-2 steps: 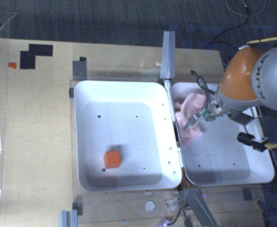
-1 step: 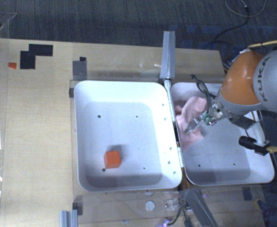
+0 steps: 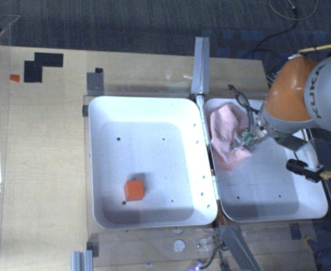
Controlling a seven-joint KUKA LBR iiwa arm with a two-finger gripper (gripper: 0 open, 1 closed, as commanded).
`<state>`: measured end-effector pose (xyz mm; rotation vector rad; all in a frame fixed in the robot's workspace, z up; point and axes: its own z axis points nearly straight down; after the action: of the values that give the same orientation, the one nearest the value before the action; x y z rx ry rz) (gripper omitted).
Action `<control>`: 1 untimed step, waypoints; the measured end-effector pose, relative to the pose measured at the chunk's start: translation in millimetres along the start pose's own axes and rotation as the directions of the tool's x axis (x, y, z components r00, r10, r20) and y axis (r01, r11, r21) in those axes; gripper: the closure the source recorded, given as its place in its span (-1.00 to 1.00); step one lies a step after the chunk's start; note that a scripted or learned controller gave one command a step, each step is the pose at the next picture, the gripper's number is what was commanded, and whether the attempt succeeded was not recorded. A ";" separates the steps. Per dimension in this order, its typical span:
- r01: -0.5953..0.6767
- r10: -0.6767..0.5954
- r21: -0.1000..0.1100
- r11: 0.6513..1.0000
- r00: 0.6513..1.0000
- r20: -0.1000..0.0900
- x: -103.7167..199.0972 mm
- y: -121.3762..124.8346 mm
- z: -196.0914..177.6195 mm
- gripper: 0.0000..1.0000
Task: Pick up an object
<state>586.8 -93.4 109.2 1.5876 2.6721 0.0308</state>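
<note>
Near edge of the worktop (image 3: 35, 208): pale wood, w/ a few small metal brackets and fittings along the front below the bins.

Left bin (image 3: 98, 208): white, shallow, rounded corners. An orange block (image 3: 134, 190) sits on its floor toward the near-left part, apart from all walls. A few small dark dots mark the bin floor elsewhere.

Right bin (image 3: 278, 205): same type, just beside the left one, rims nearly touching along a centre divider. Its near half is bare white floor w/ a shadow band at the front.

Further back in the right bin: a pink cloth (image 3: 226, 134) lies crumpled against the left wall, by the divider, running from the far-left corner toward mid bin. The hand (image 3: 245, 139) is down at the cloth's right edge, touching or pressing into the folds. Can't tell if it's released or clenched, and can't tell if any cloth is actually caught in it; too small and dark there.

Arm (image 3: 318, 97) comes in from the right, grey w/ an orange band (image 3: 287, 95) above the wrist, over the right bin's far-right part. Black cables trail beside it.

Far: a grey metal post (image 3: 200, 66) stands behind the gap between bins. Far-left worktop has black blocks (image 3: 40, 65) and a small orange tag (image 3: 14, 78). Beyond that, dark carpet w/ a thin looped wire.
</note>
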 end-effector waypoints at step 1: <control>-0.177 0.177 0.028 0.984 0.984 -0.008 1.1 77.7 -75.3 1.00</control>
<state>651.5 -55.2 187.0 1.8339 2.5404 0.0077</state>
